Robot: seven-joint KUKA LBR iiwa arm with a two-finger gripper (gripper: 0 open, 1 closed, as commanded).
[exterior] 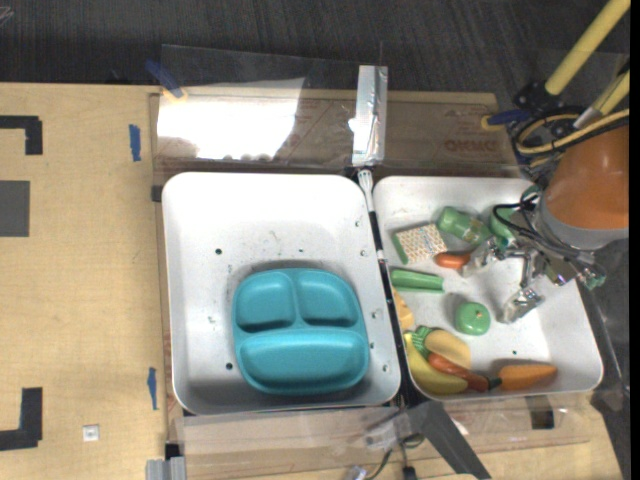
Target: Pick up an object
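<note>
The right bin [590, 353] holds several toy foods. A green round piece [473, 317] lies near its middle. A green stick [417, 281] lies by the left wall, and a small orange-red piece [452, 260] sits just above and to the right of it. At the back are a green bottle-like toy [458, 223] and a patterned card [420, 240]. A yellow banana bunch [440, 353] and an orange carrot [525, 374] rest along the front. My gripper [517, 306] hangs over bare bin floor just right of the green round piece, with nothing visibly in it.
The left bin [200, 218] carries a teal divided plate [298, 330]. The grey arm with its orange band [598, 190] and cables cover the right bin's back right corner. A metal post [369, 113] stands behind the bins, with yellow poles [590, 38] at the top right.
</note>
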